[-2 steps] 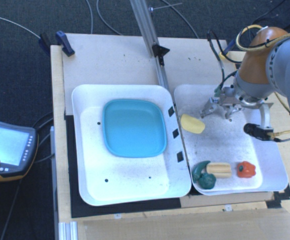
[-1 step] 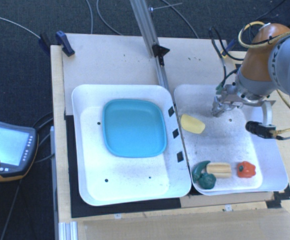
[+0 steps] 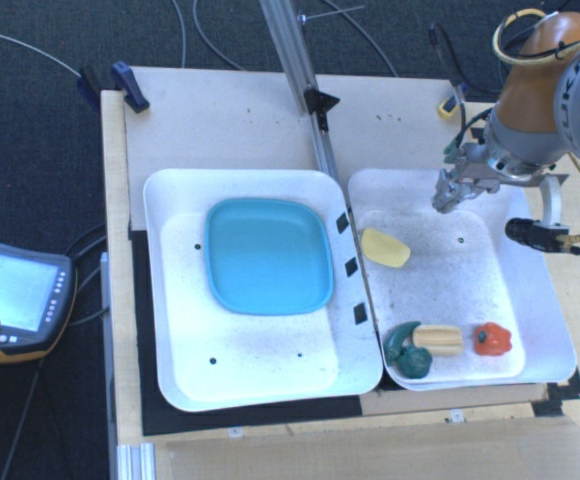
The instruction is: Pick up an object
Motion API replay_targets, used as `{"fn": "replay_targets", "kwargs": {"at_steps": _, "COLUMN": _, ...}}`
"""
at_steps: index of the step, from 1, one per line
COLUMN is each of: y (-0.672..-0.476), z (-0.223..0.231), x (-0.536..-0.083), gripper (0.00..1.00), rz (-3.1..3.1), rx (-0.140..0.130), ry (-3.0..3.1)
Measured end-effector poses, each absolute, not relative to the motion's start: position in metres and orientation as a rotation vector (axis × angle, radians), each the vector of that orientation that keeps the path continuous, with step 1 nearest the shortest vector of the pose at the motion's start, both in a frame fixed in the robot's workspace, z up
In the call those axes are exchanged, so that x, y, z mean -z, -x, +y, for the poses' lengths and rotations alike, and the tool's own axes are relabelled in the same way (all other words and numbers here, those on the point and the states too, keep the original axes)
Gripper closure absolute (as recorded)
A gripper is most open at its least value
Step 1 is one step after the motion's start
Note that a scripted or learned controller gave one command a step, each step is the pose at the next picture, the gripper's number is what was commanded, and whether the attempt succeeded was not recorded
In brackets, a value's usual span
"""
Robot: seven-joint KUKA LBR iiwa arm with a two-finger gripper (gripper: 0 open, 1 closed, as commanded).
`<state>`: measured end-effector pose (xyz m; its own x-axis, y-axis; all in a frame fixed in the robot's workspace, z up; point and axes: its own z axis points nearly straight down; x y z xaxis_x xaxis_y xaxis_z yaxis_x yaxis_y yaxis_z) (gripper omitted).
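Note:
The right white bin [image 3: 530, 268] holds a pale yellow rounded piece [image 3: 384, 248] near its left wall. Along its front edge lie a dark green pepper-like toy [image 3: 408, 350], a tan block [image 3: 438, 340] and a small red tomato-like toy [image 3: 491, 339]. My gripper [image 3: 450, 194] hangs over the back part of this bin, right of and behind the yellow piece. Nothing shows between its fingers.
The left white bin [image 3: 175, 298] carries a blue square plate [image 3: 268, 255]. A metal pole [image 3: 295, 48] slants down to the divide between the bins. A teach pendant [image 3: 15, 298] lies off the bench at left. Cables run across the dark floor behind.

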<state>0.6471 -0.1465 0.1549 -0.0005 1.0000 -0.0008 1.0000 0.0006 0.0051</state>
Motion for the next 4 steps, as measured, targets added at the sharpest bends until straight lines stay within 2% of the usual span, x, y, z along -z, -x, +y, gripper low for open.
{"fn": "replay_targets", "kwargs": {"at_steps": 1, "y": -0.657, "z": -0.141, "x": -0.208, "gripper": 1.0, "rz": 2.219, "rx": -0.005, "ry": -2.217}}
{"fn": "replay_targets", "kwargs": {"at_steps": 2, "y": -0.657, "z": -0.148, "x": -0.269, "gripper": 1.0, "rz": 2.218, "rx": -0.005, "ry": -2.217}}
{"fn": "replay_targets", "kwargs": {"at_steps": 3, "y": -0.644, "z": -0.096, "x": -0.254, "gripper": 1.0, "rz": 2.226, "rx": -0.001, "ry": -2.218}}
{"fn": "replay_targets", "kwargs": {"at_steps": 4, "y": -0.639, "z": -0.05, "x": -0.249, "gripper": 1.0, "rz": 2.226, "rx": -0.001, "ry": -2.218}}
